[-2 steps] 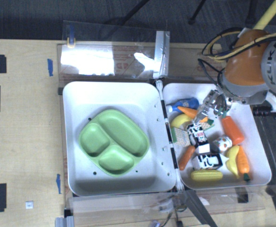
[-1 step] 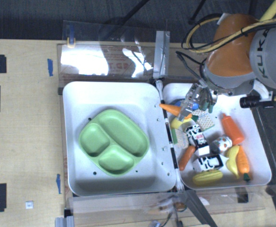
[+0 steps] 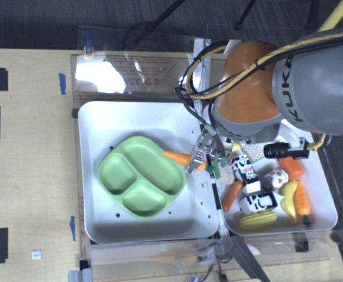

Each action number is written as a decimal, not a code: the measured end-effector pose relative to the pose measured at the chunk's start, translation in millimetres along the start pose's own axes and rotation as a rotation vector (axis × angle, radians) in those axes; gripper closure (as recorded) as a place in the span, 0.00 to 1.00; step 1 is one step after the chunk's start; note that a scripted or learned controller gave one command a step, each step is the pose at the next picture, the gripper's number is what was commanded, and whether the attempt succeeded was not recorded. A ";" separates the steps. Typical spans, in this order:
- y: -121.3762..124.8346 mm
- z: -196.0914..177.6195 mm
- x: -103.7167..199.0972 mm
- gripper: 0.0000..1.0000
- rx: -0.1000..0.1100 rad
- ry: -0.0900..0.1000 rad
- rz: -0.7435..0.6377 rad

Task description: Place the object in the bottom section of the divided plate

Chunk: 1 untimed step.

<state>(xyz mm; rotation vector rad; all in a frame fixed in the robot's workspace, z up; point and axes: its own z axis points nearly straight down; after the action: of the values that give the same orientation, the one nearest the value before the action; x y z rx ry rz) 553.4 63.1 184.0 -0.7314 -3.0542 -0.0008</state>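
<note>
Hovering at the left bin's [image 3: 100,216] right edge, the end effector [image 3: 197,157] pinches an orange carrot [image 3: 177,156] between its fingers. Carrot tip lies just beside the green divided plate [image 3: 140,176], touching its right rim. Right bin [image 3: 324,216] holds mixed toy food.

Right white bin [image 3: 327,216]: at 4 o'clock
Contents: yellow plastic banana [image 3: 287,197], orange plastic carrot [image 3: 301,200], yellow corn cob [image 3: 257,219], red chili pepper [image 3: 232,194]
Blue tape strips [image 3: 62,83]: bench, 9 o'clock
</note>
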 end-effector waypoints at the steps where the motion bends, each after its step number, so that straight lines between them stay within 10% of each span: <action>1: 29.9 -0.1 -13.1 1.00 -0.002 -0.004 0.082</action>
<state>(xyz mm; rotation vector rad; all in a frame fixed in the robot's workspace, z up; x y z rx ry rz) 578.6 83.8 184.1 -0.8578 -3.0258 -0.0027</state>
